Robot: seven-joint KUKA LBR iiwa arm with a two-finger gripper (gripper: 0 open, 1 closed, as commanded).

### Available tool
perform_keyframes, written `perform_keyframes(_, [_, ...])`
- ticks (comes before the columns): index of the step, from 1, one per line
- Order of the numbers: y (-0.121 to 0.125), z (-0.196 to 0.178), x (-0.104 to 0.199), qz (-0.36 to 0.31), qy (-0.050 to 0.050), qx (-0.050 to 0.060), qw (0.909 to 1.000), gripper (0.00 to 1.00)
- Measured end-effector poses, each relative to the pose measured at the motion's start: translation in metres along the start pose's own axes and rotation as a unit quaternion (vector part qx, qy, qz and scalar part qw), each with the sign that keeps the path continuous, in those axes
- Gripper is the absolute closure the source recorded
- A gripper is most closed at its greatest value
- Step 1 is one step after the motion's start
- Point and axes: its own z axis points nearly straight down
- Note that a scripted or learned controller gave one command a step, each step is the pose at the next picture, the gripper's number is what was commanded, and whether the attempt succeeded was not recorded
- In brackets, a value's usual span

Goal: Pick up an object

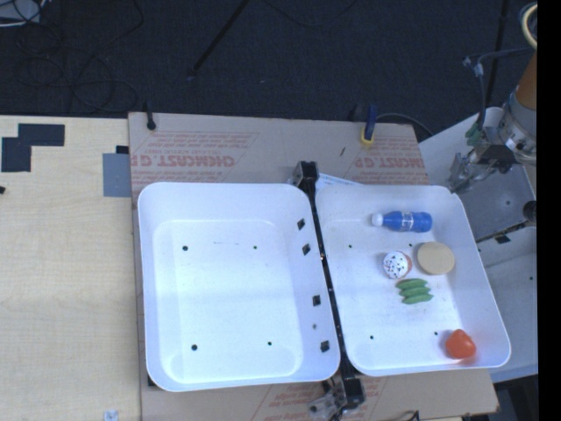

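Camera view: hand (462, 172), grip unclear, above right bin (491, 298) near blue bottle (405, 222).

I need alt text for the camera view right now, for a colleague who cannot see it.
The right-hand shallow white bin holds five things: a blue plastic bottle, a white ball with dark spots, a tan round disc, a green pod-shaped piece and an orange-red rounded object. The gripper hangs beyond that bin's far right corner.
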Motion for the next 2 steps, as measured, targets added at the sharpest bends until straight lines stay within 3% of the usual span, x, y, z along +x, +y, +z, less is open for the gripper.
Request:
perform_keyframes(1, [-0.037,0.011,0.117,-0.001,0.003,0.002,1.0,1.0])
perform_keyframes(2, [-0.047,0.025,0.178,0.001,0.002,0.002,1.0,1.0])
